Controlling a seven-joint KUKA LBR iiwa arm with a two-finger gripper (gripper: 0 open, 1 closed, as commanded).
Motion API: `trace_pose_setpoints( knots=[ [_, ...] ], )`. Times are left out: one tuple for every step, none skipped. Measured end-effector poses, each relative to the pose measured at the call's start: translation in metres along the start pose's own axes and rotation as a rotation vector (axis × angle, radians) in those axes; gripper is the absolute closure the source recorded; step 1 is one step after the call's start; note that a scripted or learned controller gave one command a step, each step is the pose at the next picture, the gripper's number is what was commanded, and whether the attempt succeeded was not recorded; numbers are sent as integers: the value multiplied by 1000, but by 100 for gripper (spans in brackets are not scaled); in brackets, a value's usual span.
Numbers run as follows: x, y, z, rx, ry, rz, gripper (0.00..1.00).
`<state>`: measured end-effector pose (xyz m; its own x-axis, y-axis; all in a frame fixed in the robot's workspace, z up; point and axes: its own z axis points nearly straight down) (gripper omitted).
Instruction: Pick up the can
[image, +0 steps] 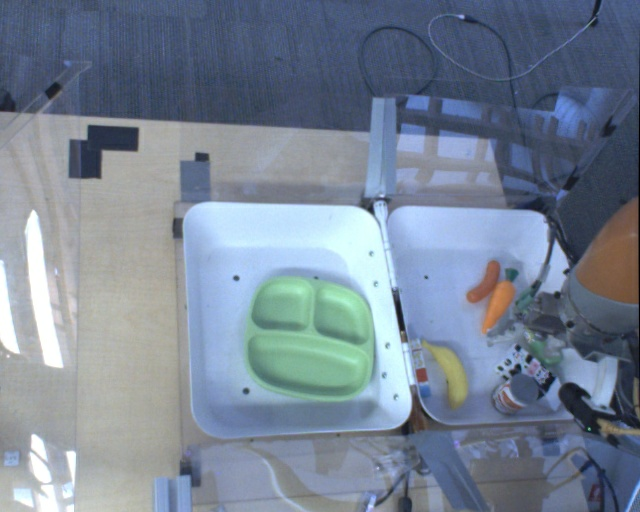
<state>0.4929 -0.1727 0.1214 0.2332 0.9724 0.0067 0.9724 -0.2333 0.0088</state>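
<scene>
Gripper (535, 335), state unclear, hovers at lower right above the can (520, 385): light, rigid, slick; grasp across its sides.

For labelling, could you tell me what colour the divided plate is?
Light green, seen in the camera view: the plate in the left bin.

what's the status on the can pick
Tool over right bin, near side, finger state unclear. Can on bin floor just below tool, not held. Carrots and banana close by.
</scene>
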Motion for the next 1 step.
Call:
trace_pose_setpoints(
  knots=[
    [13,-6,32,-3,-6,-264,0]
  ],
)
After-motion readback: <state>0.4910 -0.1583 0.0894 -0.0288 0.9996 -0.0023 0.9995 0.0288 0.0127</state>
